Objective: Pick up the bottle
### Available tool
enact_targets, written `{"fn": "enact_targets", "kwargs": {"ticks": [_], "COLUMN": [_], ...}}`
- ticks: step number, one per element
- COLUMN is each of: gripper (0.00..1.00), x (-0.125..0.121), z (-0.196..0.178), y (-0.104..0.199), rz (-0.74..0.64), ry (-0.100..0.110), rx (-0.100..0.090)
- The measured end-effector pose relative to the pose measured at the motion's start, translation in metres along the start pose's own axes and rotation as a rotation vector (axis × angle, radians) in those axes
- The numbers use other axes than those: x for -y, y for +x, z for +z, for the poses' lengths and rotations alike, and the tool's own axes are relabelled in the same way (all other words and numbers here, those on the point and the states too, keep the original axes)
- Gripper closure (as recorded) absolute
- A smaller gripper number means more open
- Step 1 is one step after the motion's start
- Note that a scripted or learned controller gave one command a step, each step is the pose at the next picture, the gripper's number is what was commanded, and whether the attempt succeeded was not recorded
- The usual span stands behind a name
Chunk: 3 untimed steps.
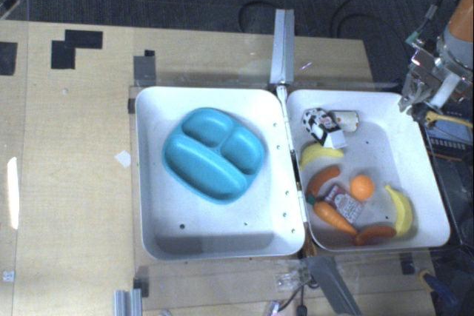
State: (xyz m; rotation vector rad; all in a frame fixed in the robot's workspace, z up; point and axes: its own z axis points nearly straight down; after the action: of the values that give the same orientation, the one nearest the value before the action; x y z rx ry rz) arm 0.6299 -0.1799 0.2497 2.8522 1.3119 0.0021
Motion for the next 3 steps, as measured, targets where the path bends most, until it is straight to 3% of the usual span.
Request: {"fn": "enact_targets", "kwargs": {"ticks": [1,2,3], "gripper": [1.00,1.00,1.00], "x": [0.081,0.099,0.074], "z": [0.114,0.048,0.041], "y": [0.026,0.051,0.038], "rz": [0.161,0.005,-0.246], "ry": [0.005,0.002,0.002], "rx": [0.002,0.000,0.000]}}
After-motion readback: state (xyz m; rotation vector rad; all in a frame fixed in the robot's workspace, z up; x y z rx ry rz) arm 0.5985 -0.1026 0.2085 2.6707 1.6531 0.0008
